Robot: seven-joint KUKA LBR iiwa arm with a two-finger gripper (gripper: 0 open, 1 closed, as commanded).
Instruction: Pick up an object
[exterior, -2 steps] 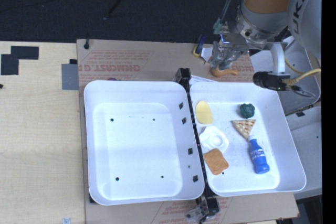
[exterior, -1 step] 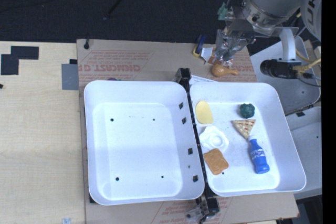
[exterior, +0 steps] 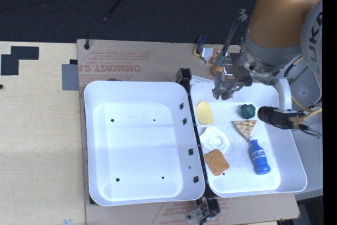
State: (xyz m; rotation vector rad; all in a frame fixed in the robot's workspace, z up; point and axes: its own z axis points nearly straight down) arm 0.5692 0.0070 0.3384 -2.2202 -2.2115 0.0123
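End effector (exterior: pixel 225 91) hangs over the right bin (exterior: pixel 292 166) on a cardboard-covered bench (exterior: pixel 131 58).

Red block lettering is printed on the brown cardboard sheet (exterior: pixel 131 63) under the bins, in the strip above the left bin (exterior: pixel 134 142) near the upper middle of the frame; it stands upside down and mirrored from this view and seems to spell something like "CHEMCAST", with a smaller line below it too fine to read. More red print shows on the same sheet at the bottom edge, too small to make out. The blue bottle (exterior: pixel 258 156) at the lower right carries a white label, unreadable.
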